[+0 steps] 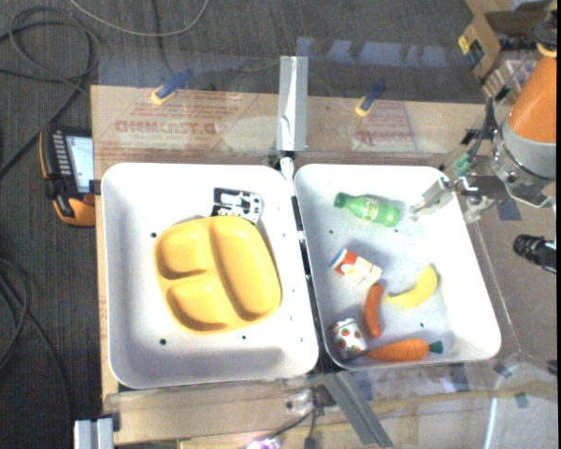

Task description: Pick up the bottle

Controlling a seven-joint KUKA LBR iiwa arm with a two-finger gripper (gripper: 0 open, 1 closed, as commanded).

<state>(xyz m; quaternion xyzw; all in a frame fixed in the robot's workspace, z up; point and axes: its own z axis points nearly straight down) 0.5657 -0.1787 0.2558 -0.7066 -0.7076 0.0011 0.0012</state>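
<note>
The green bottle lies on its side at the far end of the right bin, cap pointing left, with bare floor around it that leaves room for a descent. The claw hovers just right of the bottle's base, near the bin's far right corner. Its state cannot be told from this slanted view, and nothing is seen between its tips. Nearer in the same bin sit a small red and white carton, a banana, a sausage, a carrot and a small cup, all well apart from the bottle. The left bin holds a yellow divided tray. The pick appears not yet begun.
</note>
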